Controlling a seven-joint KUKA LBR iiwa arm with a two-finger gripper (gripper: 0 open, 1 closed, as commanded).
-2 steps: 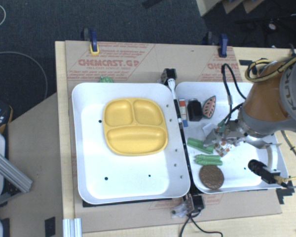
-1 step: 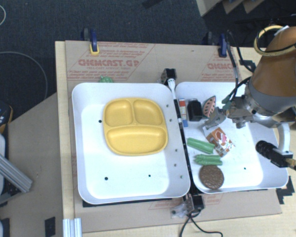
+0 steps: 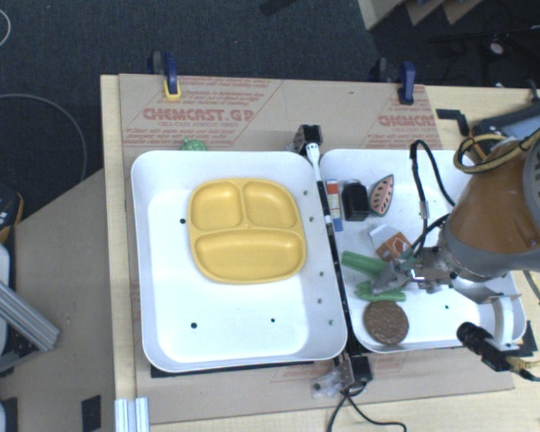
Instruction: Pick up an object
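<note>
One end effector (image 3: 398, 275) low in the right bin (image 3: 443, 324), its narrowly parted fingers around a green marker (image 3: 367, 264), beside a brown disc (image 3: 385, 321).

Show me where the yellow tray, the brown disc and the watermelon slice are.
yellow tray (image 3: 247, 230): camera view, on the rib between its compartments, in the left bin.
brown disc (image 3: 385, 321): camera view, middle of its top face, right bin's near edge.
watermelon slice (image 3: 381, 194): camera view, on its red flesh, right bin's far part.
</note>
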